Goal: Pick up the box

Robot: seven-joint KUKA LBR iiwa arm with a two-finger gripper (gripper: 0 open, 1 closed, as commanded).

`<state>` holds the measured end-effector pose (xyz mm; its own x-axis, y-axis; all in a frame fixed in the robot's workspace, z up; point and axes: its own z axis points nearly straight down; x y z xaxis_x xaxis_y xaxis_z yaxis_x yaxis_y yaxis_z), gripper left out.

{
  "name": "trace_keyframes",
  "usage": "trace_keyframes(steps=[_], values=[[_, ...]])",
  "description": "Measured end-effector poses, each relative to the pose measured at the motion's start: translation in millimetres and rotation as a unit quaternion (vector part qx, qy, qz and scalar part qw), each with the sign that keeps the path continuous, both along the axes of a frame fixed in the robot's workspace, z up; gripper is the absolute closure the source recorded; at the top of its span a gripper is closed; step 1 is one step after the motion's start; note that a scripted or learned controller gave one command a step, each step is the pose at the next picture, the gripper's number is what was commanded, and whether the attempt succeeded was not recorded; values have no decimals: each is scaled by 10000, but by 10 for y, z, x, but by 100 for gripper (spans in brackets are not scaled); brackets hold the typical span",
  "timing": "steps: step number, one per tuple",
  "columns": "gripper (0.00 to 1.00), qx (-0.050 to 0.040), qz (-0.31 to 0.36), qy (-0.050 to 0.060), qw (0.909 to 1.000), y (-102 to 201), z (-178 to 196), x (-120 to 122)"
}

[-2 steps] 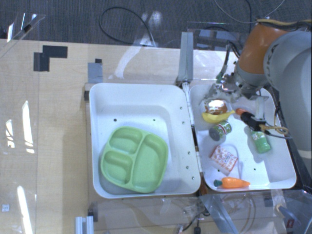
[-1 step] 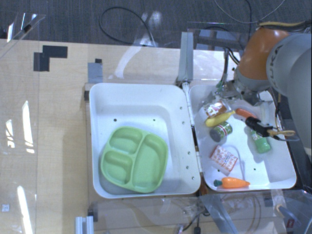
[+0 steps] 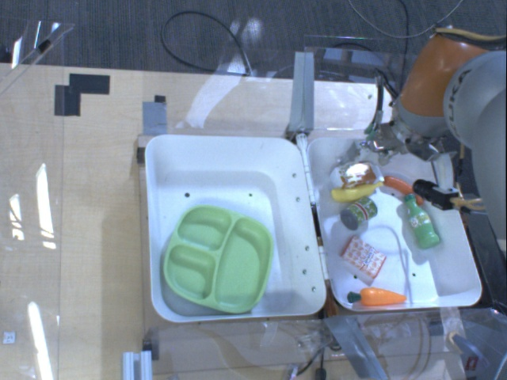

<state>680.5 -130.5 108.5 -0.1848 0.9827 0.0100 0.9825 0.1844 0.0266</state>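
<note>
Jaw state: cannot tell; gripper (image 3: 380, 142) at far edge of right bin (image 3: 459, 287), too small and too cluttered to read. No object visible in its grasp.

Near to far, right bin:
- Carrot (image 3: 379, 296) at near wall, lying flat.
- Box (image 3: 364, 259), red and white, lying flat just beyond carrot, toward bin's left side. Target item.
- Can (image 3: 359, 212) on its side, just beyond box.
- Green bottle (image 3: 421, 226) to right of can, tilted.
- Banana (image 3: 353, 191) touching or just beside can on far side.
- Second carrot (image 3: 398, 185) to right of banana.

Left bin (image 3: 238, 153): green divided tray (image 3: 219, 259) in near half.

Hazards, as judged:
- Well apart from box; descent from present position likely to land on banana, not target.
- Flat, thin box against bin floor: little edge for fingers; risk of slip or empty closure.
- Can close on far side: risk of contact, rolling, or displaced box during approach.
- Thin wire loop (image 3: 396, 244) right of box: possible snag.
</note>
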Motion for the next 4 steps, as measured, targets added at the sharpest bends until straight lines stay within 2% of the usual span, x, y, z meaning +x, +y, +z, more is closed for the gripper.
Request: trace_keyframes(steps=[1, 2, 3, 4], values=[[0, -144, 302, -119, 9994, 264, 12, -111], [0, -81, 314, 68, 9995, 319, -196, -351], [0, -87, 527, 75, 9985, 212, -201, -1216], [0, -79, 170, 122, 9997, -93, -203, -285]])
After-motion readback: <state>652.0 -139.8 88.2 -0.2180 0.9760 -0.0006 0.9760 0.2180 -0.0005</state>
